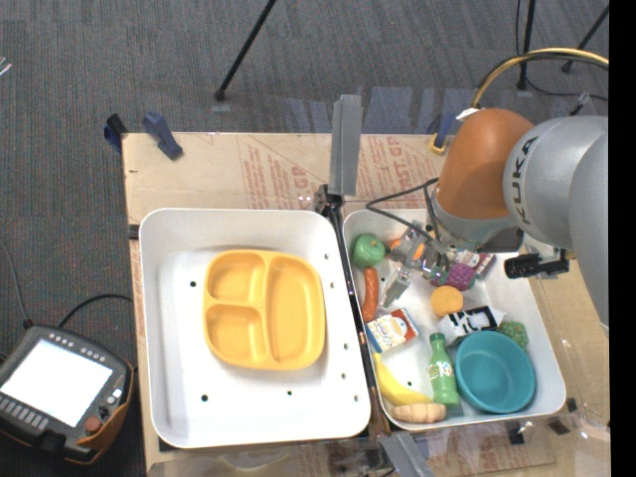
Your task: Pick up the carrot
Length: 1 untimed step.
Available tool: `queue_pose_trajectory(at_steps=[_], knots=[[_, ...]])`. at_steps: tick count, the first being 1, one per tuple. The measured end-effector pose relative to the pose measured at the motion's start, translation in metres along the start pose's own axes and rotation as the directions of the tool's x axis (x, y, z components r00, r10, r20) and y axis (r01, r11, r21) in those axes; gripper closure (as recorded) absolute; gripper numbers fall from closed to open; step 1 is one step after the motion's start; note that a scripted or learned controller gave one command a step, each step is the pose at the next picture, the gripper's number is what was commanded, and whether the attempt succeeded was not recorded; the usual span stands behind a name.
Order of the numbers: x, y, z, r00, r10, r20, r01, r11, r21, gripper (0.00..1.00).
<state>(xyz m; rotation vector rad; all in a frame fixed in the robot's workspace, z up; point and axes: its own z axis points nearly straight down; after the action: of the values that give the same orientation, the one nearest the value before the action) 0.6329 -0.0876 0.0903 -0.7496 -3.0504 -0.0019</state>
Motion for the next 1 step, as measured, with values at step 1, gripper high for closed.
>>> queue_pose_trajectory(at_steps=[1], knots=[[-0.0003,0.0027,-0.0001,0.996,0.094,-0.001,-0.094,0.996,0.002,0.0]])
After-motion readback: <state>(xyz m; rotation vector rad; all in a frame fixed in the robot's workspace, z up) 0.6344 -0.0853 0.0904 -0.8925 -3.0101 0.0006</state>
